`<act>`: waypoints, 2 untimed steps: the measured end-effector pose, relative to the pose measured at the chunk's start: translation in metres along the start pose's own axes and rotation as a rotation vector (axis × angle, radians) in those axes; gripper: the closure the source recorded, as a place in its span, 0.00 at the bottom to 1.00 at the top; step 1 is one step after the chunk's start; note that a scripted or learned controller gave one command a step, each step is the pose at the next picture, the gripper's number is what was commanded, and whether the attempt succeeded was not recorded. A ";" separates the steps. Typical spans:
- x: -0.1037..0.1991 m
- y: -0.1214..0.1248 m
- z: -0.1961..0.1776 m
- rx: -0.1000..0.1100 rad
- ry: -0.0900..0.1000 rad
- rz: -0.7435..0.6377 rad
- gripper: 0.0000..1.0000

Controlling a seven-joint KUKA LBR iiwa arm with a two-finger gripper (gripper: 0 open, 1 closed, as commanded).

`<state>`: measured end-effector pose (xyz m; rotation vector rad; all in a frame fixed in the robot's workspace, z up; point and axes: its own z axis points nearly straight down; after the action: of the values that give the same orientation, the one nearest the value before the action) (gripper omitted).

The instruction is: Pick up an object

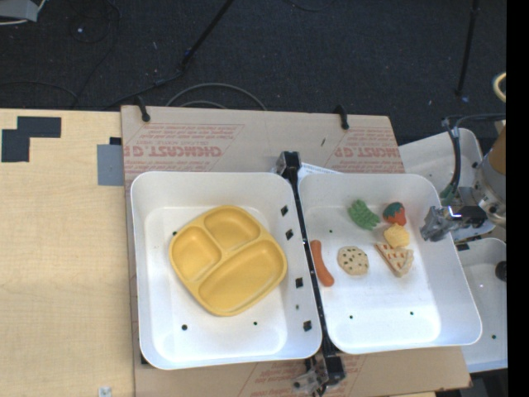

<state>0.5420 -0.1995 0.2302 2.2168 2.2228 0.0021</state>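
The right bin (413, 325) holds several toy foods: a green leafy piece (362, 214), a red strawberry (394, 212), a yellow lump (397, 236), a tan wedge (397, 259), a round cookie (353, 260) and an orange sausage (321, 263) by the bin's left wall. My gripper (436, 223) hangs at the bin's right rim, to the right of the yellow lump and apart from it. Nothing shows between its fingers.
The left bin (157, 321) holds a yellow divided plate (228, 259). A black divider strip (302, 263) runs between the two bins. Cardboard lies under both bins, and a wooden bench top stretches to the left. Cables cross the dark floor behind.
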 end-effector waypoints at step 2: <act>0.106 0.011 0.014 0.007 0.003 -0.001 1.00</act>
<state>0.5523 -0.0938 0.2164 2.2206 2.2289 -0.0021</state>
